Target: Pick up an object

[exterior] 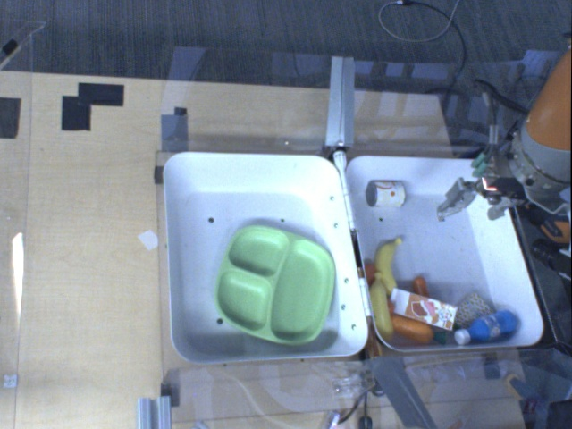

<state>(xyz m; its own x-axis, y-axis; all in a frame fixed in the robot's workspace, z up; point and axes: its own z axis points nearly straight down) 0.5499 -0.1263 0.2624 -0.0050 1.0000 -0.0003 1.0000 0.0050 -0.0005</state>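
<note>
Pale wooden desk [80,266] with black square markings [89,104], dark grey carpeted floor [223,12] beyond, thin looping cable [420,16] lying there, even overhead light.

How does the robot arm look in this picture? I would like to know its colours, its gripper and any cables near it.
The arm enters at the right edge, with a broad orange band above a grey wrist section. The gripper is grey metal with thin fingers, and a small reddish light and a green spot show near its base. Dark cables run beside the wrist.
</note>
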